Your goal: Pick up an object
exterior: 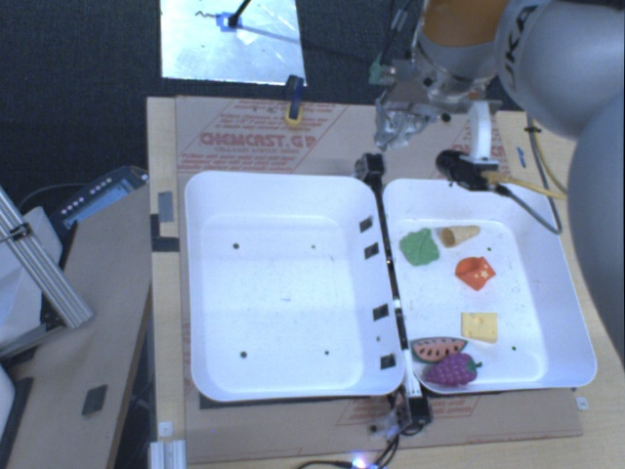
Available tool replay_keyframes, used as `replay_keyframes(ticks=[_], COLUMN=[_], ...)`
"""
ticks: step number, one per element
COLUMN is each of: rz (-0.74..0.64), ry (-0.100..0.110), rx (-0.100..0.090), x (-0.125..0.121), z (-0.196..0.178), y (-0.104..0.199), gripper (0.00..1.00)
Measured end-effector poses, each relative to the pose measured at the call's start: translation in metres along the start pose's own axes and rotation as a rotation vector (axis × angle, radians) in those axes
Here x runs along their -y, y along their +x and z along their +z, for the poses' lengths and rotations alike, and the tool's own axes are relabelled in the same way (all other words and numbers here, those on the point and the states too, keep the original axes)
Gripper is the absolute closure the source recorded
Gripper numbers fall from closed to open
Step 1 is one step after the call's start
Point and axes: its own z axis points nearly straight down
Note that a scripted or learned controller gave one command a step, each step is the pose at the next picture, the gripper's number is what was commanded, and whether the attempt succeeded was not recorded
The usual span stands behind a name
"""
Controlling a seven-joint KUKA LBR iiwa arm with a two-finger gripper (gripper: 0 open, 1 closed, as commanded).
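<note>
The right bin (pixel 547 301) holds several toy foods: a green leafy piece (pixel 420 248), a tan cone (pixel 459 234), a red pepper-like piece (pixel 476 273), a yellow cheese block (pixel 479 327), a watermelon slice (pixel 437 347) and a purple grape bunch (pixel 451 369). My gripper (pixel 398 130) hangs above the far edge of the bench, behind the seam between the bins, well away from the foods. I see nothing between its fingers.
The left bin (pixel 283 281) lies beside the right one, joined by black clips (pixel 376 252). A shiny metal sheet (pixel 232 27) lies at the back left. A yellow and blue clamp (pixel 293 106) sits on the board's far edge. Cables (pixel 532 189) trail at the right.
</note>
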Motion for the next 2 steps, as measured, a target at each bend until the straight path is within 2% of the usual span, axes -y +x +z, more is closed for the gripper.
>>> replay_keyframes(ticks=[1,2], rz=[-0.003,-0.021], ry=[-0.007,0.002], rx=[-0.002,-0.007], x=[-0.001,0.003], z=[-0.035,0.067], y=[-0.027,0.151], gripper=[1.0,1.0])
